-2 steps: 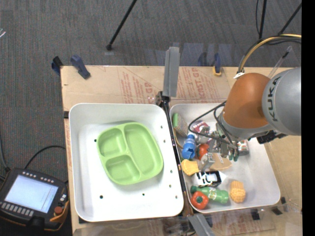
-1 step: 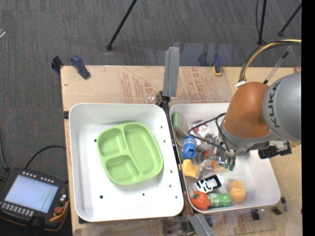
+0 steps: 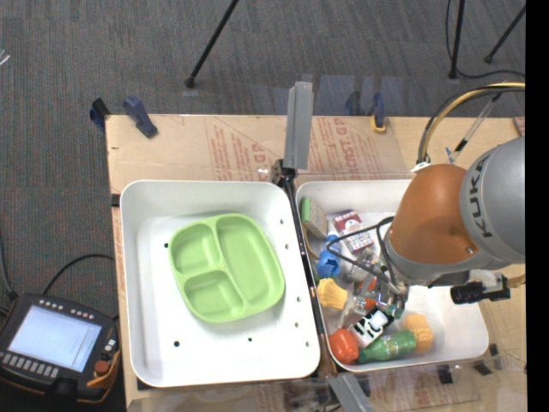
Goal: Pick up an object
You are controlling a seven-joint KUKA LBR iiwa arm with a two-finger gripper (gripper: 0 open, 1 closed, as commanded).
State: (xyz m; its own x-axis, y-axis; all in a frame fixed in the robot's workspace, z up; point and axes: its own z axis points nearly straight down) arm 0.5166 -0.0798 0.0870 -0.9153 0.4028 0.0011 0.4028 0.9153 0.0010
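- Plainly, the grey arm with its orange band reaches in from the right over the right shallow white bin, and the 2-finger gripper hangs low among the clutter in the middle of that bin
- I cannot tell from this view whether the gripper is released or clenched; the wrist and the tangle of cables and toys around it hide that
- The candidates for picking all lie in the right bin: a black-and-white patterned block just below the gripper, a green bottle-shaped toy and a red-orange round toy near the front wall, an orange ridged toy to the right, a yellow toy, a blue piece, and a small maroon-and-white carton toward the back
- Risk 1: these things lie touching or just beside each other, so a descent here may land on 2 at once and wedge rather than grip
- Risk 2: a rounded toy looks likely to squirt sideways out of a pinch
- Risk 3: a close on the patterned block may shove the bottle toy against the front wall
- The left white bin holds a light green 3-compartment plastic plate, well apart from the gripper and unlikely to be disturbed
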